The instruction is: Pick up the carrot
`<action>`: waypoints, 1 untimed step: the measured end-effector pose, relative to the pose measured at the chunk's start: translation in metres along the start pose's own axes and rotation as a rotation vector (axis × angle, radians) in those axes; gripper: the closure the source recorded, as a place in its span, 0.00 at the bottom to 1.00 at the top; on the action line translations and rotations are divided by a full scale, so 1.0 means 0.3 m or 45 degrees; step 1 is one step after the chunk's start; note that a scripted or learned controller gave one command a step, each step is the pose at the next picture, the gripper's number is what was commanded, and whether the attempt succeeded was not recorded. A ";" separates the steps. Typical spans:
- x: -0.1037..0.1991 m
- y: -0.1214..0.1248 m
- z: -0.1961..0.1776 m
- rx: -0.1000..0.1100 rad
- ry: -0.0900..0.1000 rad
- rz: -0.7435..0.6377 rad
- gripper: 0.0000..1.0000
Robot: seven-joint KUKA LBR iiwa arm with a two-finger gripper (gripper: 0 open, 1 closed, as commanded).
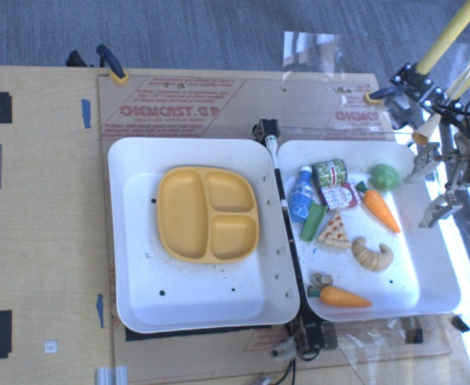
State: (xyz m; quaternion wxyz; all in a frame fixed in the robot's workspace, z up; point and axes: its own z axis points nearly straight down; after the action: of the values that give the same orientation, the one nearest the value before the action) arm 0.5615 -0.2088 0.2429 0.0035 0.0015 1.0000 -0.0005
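The carrot (381, 210) is lying in the right bin (439, 287), just left of the gripper (437, 191), beside the green ball (385, 176). It is looking light, stiff and smooth, so gripping across the thick middle is safest. A second carrot (344, 297) is lying further away, below the croissant (372, 254). Whether the gripper is released or clenched, I cannot tell.
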 end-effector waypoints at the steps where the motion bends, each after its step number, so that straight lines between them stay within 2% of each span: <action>1: 0.018 0.050 0.436 0.008 -0.027 0.001 0.00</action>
State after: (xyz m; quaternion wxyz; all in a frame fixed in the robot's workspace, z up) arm 0.5572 -0.1938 0.1122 0.0140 0.0020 0.9999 -0.0038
